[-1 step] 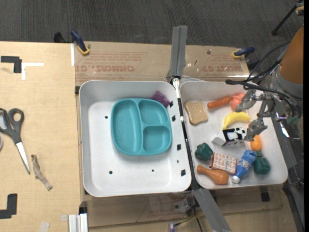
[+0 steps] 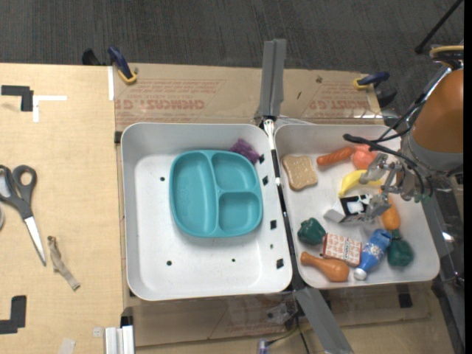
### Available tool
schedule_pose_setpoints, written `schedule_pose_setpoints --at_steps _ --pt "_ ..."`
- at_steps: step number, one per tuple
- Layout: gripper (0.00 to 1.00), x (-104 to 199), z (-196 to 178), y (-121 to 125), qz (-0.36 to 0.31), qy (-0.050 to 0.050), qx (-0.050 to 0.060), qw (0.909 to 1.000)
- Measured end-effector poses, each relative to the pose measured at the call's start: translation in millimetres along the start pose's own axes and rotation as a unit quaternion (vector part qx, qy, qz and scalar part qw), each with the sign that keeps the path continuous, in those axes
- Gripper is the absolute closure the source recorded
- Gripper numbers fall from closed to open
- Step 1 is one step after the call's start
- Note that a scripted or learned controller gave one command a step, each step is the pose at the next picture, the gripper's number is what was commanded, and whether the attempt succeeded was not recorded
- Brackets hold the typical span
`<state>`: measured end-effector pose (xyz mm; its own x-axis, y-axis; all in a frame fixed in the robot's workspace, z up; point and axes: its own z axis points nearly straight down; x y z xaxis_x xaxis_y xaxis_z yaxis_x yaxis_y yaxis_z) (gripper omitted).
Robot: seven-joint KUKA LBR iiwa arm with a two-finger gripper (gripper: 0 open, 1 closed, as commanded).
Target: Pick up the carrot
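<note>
The slim orange plastic carrot is lying untouched at the back of the right white bin. The pincer is hovering nearby with fingers spread, pinching nothing; the pickup is remaining.

Orange carrot, teal divided plate, white bins, yellow banana

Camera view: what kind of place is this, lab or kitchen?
Most likely a robotics lab bench, not a kitchen. Two white bins sit on clamped cardboard, the right one full of toy food such as a carrot and bread slice, and scissors lie on the bench beside tape marks.
</note>
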<state>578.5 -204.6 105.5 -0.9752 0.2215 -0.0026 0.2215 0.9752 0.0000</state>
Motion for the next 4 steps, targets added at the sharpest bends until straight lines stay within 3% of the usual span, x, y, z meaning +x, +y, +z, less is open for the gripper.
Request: schedule_pose_setpoints --at_steps 1,2,3,4 --pt "0.0 23 12 -23 0.006 -0.001 0.0 1.0" --pt "1.0 21 2 -21 0.004 -0.003 0.001 1.0" --pt "1.0 99 -45 -16 0.006 0.001 0.0 1.0" --pt "1.0 79 -1 -34 0.123 0.0 0.0 0.9924"
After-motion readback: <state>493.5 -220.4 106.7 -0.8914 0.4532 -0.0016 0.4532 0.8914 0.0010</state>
